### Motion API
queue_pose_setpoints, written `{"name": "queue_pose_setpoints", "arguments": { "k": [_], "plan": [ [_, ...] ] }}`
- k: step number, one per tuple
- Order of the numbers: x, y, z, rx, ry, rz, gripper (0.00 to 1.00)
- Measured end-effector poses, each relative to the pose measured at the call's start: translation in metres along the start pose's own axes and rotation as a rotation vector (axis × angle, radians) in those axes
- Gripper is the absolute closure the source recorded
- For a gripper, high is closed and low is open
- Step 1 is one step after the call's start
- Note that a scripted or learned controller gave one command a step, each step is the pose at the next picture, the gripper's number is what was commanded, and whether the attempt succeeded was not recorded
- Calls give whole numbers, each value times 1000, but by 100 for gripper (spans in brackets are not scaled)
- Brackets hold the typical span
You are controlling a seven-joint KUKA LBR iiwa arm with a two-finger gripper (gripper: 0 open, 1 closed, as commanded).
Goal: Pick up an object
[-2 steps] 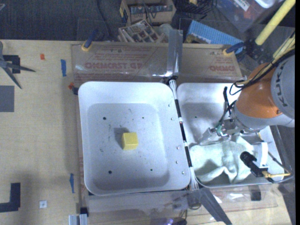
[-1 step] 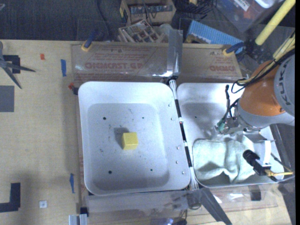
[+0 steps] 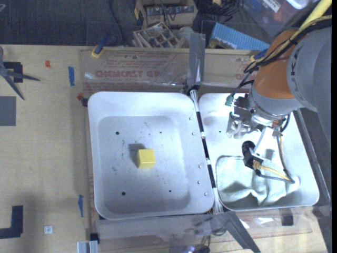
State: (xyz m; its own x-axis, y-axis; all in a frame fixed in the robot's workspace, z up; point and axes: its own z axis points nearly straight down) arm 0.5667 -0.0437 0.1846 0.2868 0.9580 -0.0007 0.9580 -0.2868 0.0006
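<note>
While it lies well clear of the arm, the yellow block (image 3: 146,158) is the plainest thing to pick: it sits alone on the floor of the left bin (image 3: 97,141), a little left of that bin's middle, touching none of the walls, with a grey shadow at its upper left and a few dark specks scattered on the white floor around it. The other loose thing is a pale crumpled cloth (image 3: 247,186), which fills the near part of the right bin (image 3: 213,109), bunched in folds and reaching from the wall beside the divider almost to the far-right wall.

The gripper (image 3: 239,126) hangs over the right bin, above the bare white floor at its back half, just beyond the cloth's far edge and near the divider. From this slant I cannot tell whether it is spread or pressed together, and nothing shows as pinched in it. The arm (image 3: 310,62) comes in from the upper right, grey, with its orange band (image 3: 274,83) just above the wrist.

Both bins stand side by side, their rims touching along the middle. A grey strip of tape (image 3: 196,57) runs back from where they meet, crossing a clear sheet with red lettering (image 3: 137,70) that lies behind the left bin. The wooden bench (image 3: 42,152) around them carries short blue tape marks (image 3: 71,76) to the left of the bins.
</note>
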Motion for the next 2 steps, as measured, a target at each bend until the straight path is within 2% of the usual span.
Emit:
{"name": "queue_pose_setpoints", "arguments": {
  "k": [1,2],
  "plan": [
    [53,58,0,1,-1,213,100],
    [68,3,0,5,-2,507,100]
  ]
}}
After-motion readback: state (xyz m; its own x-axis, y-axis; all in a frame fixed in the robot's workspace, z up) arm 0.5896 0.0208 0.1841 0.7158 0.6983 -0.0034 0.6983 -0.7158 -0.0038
